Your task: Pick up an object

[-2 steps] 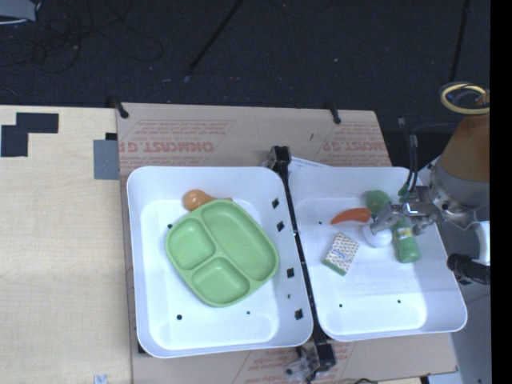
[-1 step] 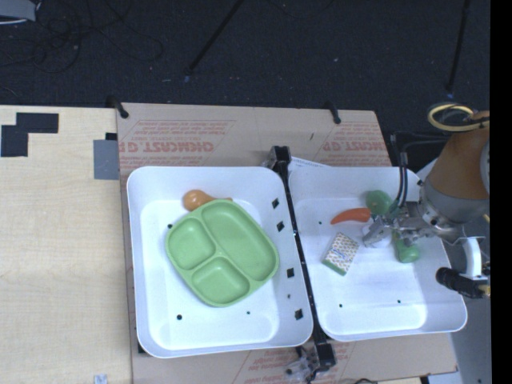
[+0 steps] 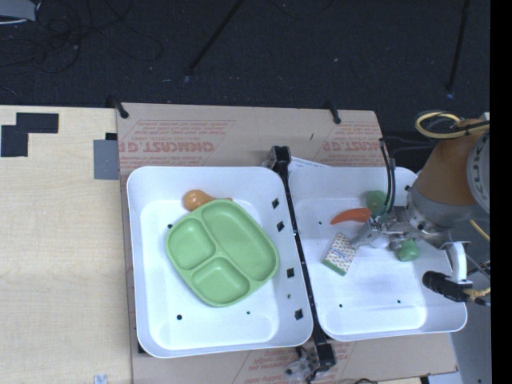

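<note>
bins: two, white [image 3: 152, 294] | under them: printed cardboard sheet [image 3: 200, 138] | bench: pale wood [image 3: 56, 254] | background: dark, possibly cables

In the left white bin [image 3: 152, 310], a green three-compartment plastic plate [image 3: 222, 252] fills the middle, leaving bare floor along the near edge. The right white bin [image 3: 384, 314] is crowded at its far half by a checkered sponge block [image 3: 340, 254], an orange carrot-shaped piece [image 3: 350, 214] and green lumps [image 3: 408, 251]; its near half lies bare.

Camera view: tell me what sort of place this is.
Probably a robotics lab bench set up for grasping trials: two shallow white bins, left bin and right bin, sit on cardboard, toy items like a green divided plate inside, cables behind.
</note>
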You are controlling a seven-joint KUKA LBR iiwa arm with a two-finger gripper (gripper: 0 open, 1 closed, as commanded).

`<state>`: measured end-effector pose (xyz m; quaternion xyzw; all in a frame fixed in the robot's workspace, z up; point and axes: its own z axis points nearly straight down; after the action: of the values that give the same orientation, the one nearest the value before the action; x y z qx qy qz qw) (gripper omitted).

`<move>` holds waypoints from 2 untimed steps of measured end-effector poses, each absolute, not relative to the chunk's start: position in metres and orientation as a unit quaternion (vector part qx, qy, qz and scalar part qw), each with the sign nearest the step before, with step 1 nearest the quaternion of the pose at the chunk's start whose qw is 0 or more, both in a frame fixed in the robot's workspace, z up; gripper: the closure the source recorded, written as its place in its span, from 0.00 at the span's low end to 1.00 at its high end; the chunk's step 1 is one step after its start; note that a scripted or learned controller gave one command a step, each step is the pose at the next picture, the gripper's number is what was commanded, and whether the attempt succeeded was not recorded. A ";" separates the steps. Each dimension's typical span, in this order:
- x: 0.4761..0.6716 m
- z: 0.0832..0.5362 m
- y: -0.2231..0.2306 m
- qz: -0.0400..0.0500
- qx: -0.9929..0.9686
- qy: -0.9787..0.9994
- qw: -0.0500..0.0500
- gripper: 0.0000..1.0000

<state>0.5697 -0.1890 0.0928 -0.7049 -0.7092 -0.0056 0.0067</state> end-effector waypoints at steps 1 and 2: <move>0.570 0.103 -0.193 -0.004 -0.705 -0.709 -0.001 1.00; 0.572 0.146 -0.191 0.000 -0.707 -0.708 0.000 1.00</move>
<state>0.5720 -0.1913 0.1455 -0.7067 -0.7075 -0.0004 -0.0004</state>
